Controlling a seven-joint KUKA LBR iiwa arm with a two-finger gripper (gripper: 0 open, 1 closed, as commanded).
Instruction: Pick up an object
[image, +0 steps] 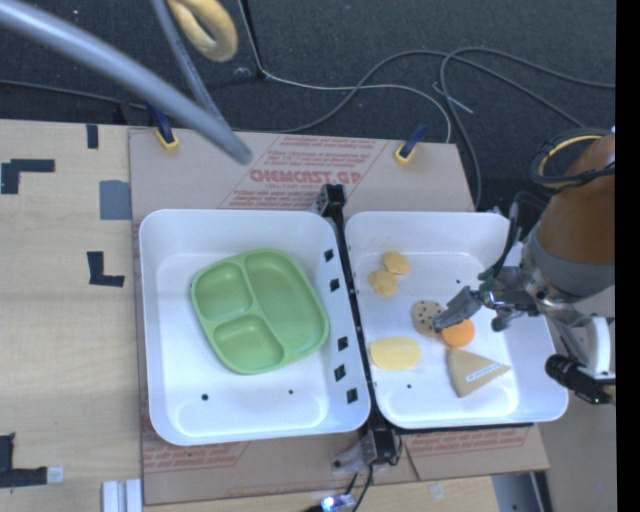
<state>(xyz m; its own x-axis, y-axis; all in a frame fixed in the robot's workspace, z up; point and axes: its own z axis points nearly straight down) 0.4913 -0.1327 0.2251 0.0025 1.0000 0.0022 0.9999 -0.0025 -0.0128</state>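
Orange piece (459, 333) in the right bin (520, 402), end effector (458, 314) right over it.
From my feed, I cannot tell how far the end effector is open. Beside the orange piece: speckled cookie (426, 316), yellow disc (395, 352), tan wedge (476, 372); green tray (259, 310) in the left bin (170, 400).

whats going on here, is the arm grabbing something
A robot arm reaches in from the right over the right bin, where small food pieces lie: a cookie, an orange piece, a cheese wedge, a pale yellow oval piece and two small yellow bits. Its gripper sits low by the cookie and the orange piece, but nothing is visibly held between its fingers. The left bin holds a green divided tray.
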